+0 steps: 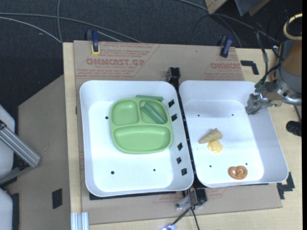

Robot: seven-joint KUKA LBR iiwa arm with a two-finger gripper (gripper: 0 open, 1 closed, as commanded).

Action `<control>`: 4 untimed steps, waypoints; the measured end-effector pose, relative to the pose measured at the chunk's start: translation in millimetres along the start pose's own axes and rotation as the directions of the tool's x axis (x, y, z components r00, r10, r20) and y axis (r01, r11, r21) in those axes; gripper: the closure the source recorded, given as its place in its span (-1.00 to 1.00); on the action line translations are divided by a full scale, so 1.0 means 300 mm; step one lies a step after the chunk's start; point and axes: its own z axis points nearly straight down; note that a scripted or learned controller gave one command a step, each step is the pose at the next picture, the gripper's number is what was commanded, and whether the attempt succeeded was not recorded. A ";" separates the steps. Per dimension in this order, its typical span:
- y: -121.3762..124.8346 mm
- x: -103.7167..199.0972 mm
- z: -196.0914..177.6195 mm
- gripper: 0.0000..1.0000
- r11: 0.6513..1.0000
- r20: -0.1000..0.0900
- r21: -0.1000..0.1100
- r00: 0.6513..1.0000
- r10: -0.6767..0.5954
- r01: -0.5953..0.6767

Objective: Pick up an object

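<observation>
Over the right bin's [268, 128] far edge, the tool [253, 104] hangs low, grip state unclear.

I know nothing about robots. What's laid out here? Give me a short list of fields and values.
left bin: holds a green divided plate with a green piece in one compartment
right bin: holds a tan and yellow food item near the middle and a small pretzel near the front
gripper: over the right bin's far right corner, holding nothing visible
clamps: two at the board's back edge
</observation>
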 end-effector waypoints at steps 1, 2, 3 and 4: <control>0.014 -0.009 -0.148 1.00 1.000 0.001 -0.001 1.000 0.000 0.000; 0.051 0.176 -0.105 1.00 1.000 -0.004 0.006 1.000 -0.004 0.004; 0.072 0.363 -0.062 1.00 1.000 -0.005 0.007 1.000 -0.005 0.005; 0.099 0.543 -0.096 1.00 1.000 -0.004 0.002 1.000 -0.006 0.006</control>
